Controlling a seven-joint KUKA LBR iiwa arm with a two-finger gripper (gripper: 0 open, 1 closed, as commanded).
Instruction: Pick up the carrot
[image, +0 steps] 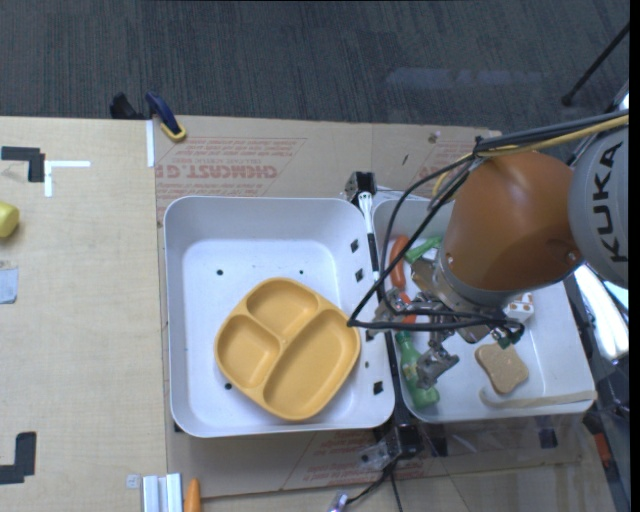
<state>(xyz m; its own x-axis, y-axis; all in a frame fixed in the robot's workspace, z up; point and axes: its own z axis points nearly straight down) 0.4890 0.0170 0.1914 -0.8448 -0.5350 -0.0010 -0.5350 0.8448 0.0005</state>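
Arm (520, 225) comes in from 3 o'clock and hangs over the right bin (560, 385), its orange band blocking most of that bin. Tool (432, 368) sits low at the bin's 9 o'clock side, by the wall shared with the left bin (190, 330). Can't tell if the tool is open or closed on anything, too cluttered. Carrot (399, 258): orange sliver at the right bin's 10 o'clock corner, mostly hidden under the arm, beside something green (425, 247). Another green thing (412, 375) lies right at the tool. Tan bread slice (502, 369) at 5 o'clock. Yellow divided plate (288, 348) sits in the left bin.
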